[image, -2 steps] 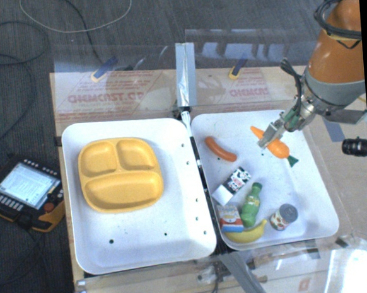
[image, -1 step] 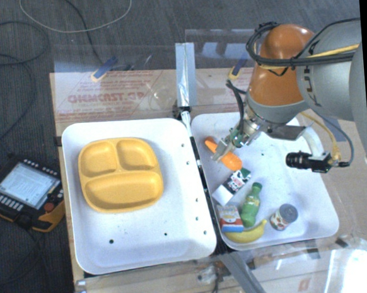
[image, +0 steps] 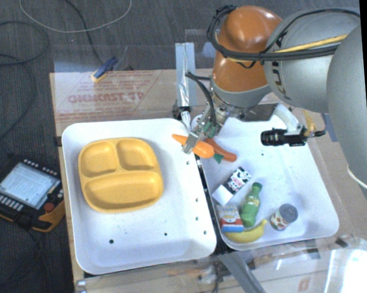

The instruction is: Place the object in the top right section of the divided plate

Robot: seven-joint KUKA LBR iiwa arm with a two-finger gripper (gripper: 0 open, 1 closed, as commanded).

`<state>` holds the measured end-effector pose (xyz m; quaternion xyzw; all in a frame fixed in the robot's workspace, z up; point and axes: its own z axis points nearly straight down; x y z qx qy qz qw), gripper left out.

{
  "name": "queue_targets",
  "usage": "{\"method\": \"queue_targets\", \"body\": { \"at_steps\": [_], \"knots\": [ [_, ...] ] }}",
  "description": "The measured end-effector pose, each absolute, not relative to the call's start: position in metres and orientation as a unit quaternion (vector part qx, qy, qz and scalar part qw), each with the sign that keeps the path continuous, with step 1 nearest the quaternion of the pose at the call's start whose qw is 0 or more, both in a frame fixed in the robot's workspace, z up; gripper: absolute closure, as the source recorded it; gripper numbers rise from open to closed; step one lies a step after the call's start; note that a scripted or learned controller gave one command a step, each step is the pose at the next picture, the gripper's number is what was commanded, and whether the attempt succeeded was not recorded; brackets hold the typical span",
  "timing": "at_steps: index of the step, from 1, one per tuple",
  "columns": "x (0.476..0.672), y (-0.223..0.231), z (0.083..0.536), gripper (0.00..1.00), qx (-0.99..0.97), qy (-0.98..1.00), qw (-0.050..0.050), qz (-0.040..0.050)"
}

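Observation:
A yellow divided plate lies in the left bin, with its top right section bare. An orange toy carrot hangs slantwise over the rims where the two bins meet, its thin end poking over the left bin. My gripper comes down from the right onto the carrot's middle, and its fingers are shut on it. The plate is about a hand's width to the left of the carrot.
The right bin holds a black-and-white carton, a white box, a green bottle, a banana, a snack packet, a small can and a black tool. The arm's big body overhangs that bin's far right.

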<state>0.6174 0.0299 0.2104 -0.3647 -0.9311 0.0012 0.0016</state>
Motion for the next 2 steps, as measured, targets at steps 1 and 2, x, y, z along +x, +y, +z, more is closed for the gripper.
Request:
{"method": "queue_targets", "body": {
  "at_steps": [1, 2],
  "knots": [
    [0.6447, 0.0915, 0.18, 1.0, -0.299, -0.954, 0.002, 0.0011],
    [0.6448, 0.0916, 0.1802, 0.0, -0.299, -0.954, 0.002, 0.0009]
  ]
}}
